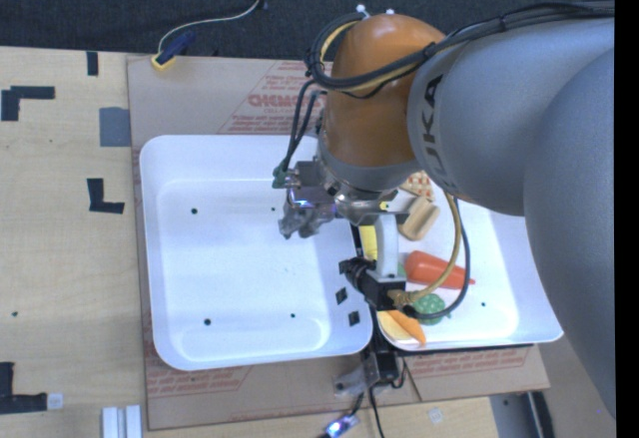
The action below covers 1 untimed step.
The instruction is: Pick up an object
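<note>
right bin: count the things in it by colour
orange (carrot, wedge): 2
green (ball): 1
tan (roll): 1
pale, red-spotted (piece): 1
total: 5 seen; the arm hides part of the right bin

Two bins sit side by side on a cardboard sheet (200,97) on the surface (60,226). The arm (379,97) hangs over their shared wall. In the right bin (499,311), near that wall, a roll (419,219) lies behind a carrot (436,269), with a small ball (429,305) and a wedge (404,327) in front of it.
</note>
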Tool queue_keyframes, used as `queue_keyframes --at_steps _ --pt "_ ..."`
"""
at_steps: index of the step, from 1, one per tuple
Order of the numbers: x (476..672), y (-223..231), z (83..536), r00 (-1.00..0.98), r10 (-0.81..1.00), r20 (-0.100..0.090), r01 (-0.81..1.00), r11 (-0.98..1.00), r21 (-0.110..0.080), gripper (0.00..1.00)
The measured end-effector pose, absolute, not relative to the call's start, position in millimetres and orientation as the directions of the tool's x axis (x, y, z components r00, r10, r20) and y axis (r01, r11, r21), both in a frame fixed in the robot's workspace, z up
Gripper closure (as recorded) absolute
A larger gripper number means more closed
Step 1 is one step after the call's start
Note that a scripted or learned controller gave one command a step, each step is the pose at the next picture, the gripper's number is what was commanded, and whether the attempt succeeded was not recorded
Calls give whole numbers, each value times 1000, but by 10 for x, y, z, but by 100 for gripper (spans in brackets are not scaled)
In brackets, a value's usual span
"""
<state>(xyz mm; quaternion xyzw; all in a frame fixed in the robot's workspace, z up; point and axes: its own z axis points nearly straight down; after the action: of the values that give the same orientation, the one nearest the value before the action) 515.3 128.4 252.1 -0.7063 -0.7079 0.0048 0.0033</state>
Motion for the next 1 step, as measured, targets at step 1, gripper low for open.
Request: queue_keyframes --at_steps 1 --pt "5180 1282 2654 -3 1000 -1 1000 3 -4 100"
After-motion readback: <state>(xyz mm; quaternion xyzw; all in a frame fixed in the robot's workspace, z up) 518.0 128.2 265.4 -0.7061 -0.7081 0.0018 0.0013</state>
